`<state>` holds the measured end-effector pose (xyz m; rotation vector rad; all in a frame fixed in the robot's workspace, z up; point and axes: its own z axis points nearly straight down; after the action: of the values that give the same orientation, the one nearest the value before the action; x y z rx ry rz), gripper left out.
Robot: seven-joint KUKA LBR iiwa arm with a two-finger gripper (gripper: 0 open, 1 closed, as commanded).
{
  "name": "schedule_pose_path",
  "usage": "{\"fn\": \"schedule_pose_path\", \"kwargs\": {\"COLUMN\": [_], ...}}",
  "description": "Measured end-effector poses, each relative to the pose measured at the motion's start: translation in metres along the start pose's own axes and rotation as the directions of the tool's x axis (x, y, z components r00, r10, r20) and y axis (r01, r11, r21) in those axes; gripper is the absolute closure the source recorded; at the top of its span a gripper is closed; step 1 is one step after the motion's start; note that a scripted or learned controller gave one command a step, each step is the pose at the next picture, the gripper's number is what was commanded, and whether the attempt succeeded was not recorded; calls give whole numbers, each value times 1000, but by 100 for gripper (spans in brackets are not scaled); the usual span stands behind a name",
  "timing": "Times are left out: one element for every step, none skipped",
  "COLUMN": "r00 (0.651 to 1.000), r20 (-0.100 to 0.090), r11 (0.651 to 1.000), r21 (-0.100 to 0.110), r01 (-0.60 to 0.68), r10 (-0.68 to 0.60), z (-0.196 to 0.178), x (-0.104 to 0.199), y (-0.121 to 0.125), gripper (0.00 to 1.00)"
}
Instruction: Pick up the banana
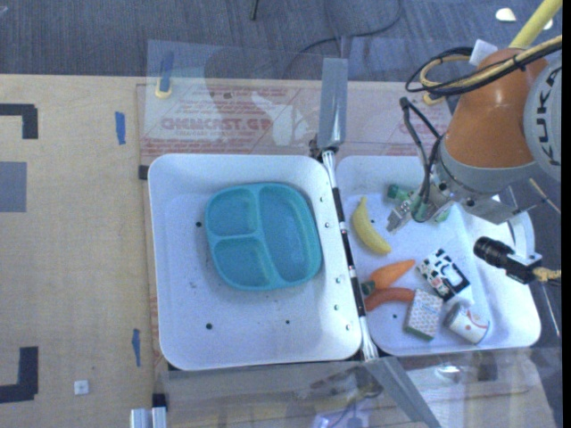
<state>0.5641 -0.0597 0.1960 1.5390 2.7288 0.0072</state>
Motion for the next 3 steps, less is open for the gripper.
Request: {"fn": "schedule_pose_path", "kwargs": {"r00": [1000, 1000, 999], "r20": [0, -5, -6], "r11": [1000, 1000, 999], "r21": [0, 7, 7], "r01": [-1, 22, 51], "r10": [1, -22, -51], "z": [0, 11, 11], "x": [0, 43, 41], "y": [0, 17, -35], "gripper": [0, 0, 0]}}
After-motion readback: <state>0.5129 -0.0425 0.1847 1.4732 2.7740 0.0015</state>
